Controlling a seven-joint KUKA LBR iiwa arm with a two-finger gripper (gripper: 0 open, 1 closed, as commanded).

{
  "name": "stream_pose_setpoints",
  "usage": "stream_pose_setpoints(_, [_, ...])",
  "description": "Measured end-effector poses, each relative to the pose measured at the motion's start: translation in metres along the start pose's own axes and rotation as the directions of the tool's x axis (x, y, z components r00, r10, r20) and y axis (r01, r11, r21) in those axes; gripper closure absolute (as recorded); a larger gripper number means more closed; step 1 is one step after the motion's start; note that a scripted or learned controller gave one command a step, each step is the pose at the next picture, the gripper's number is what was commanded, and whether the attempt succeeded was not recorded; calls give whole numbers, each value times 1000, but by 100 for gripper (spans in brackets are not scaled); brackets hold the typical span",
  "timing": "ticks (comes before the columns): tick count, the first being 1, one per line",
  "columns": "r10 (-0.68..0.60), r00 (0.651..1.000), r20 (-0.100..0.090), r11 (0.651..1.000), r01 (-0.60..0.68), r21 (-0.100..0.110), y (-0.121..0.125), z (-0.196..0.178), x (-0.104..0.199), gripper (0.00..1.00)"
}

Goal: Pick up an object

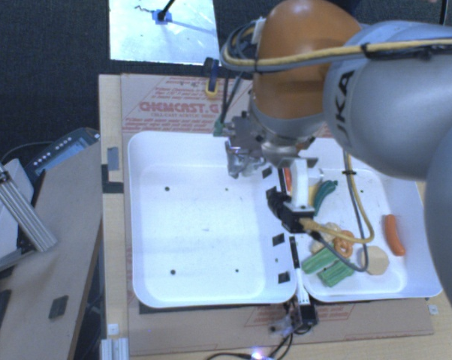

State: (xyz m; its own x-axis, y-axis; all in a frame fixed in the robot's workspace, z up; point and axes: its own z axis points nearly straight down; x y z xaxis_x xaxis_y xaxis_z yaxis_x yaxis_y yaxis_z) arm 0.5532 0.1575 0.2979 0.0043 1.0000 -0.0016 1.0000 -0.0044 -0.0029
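Observation:
My gripper [239,163] hangs under the orange wrist band, over the far right part of the left bin [147,223], close to the wall between the two bins. I see nothing held in it. The objects lie in the right bin [415,276]: an orange carrot-shaped piece [393,235] at the right, two green blocks [327,268] at the front, a tan disc [375,259] beside them, an orange-yellow ring [342,240], a teal piece [327,190] and a small red-orange piece [286,177] partly under the arm.
The big grey arm covers the far right of the scene and part of the right bin. Both bins rest on a cardboard sheet [173,107]. A grey panel and a device [61,152] stand to the left of the bench.

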Motion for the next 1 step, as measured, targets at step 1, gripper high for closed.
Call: stream_pose_setpoints(1, [-17, 1000, -11, 1000, 17, -18, -58, -186, 80, 100])
